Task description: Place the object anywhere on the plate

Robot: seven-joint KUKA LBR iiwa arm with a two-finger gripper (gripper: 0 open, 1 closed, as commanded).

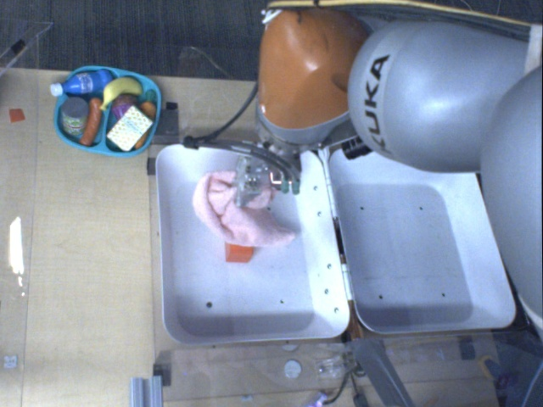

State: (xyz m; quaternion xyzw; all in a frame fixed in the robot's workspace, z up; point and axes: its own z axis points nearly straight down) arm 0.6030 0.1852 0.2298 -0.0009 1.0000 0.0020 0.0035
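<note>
Two white bins sit side by side on the worktop; we note the left bin and the right bin touching along their shared rim. We see a pink plate lying in the left bin, toward its far edge and nearer the right wall than the left. An orange object lies on the bin floor just at the plate's near edge, touching or slightly overlapping the rim; we cannot tell which. The hand is over the far right part of the plate, low and close to it. From this slanted view we cannot tell how far its fingers are spread, and nothing is visibly between them. The arm, grey with an orange band, covers the far edges of both bins. A blue tray of toy food rests at the worktop's far left corner, well apart from the bins.
</note>
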